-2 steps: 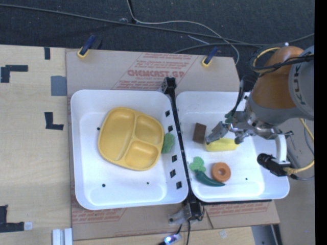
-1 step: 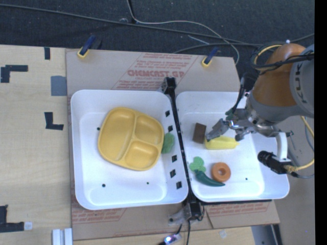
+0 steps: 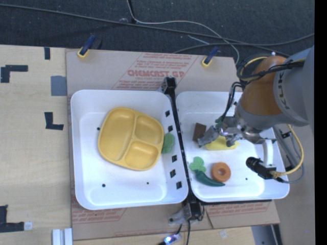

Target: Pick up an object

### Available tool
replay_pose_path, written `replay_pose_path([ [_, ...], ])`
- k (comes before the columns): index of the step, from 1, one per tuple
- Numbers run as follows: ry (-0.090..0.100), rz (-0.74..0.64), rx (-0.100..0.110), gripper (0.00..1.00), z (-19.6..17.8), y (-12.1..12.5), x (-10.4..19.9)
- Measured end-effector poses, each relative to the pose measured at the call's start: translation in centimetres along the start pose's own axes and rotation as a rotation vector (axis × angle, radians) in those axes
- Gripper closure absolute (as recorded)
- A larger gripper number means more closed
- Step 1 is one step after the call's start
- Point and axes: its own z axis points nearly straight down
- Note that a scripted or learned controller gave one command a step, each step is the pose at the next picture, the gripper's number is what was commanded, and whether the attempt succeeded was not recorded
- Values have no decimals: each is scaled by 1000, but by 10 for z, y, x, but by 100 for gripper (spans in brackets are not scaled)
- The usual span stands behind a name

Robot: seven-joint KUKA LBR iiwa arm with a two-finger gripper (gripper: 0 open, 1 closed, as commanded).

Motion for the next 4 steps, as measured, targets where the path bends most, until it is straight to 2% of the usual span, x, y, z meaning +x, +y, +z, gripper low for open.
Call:
replay_pose_path([
  [1,-9,2,-30,0,24,7,-4],
  [2,-9,2,-23,100,17,5,-4],
  [3,0,-1,-8,100,-29,0,4],
  [4,-1,1,-10,100,-76,1,-5],
])
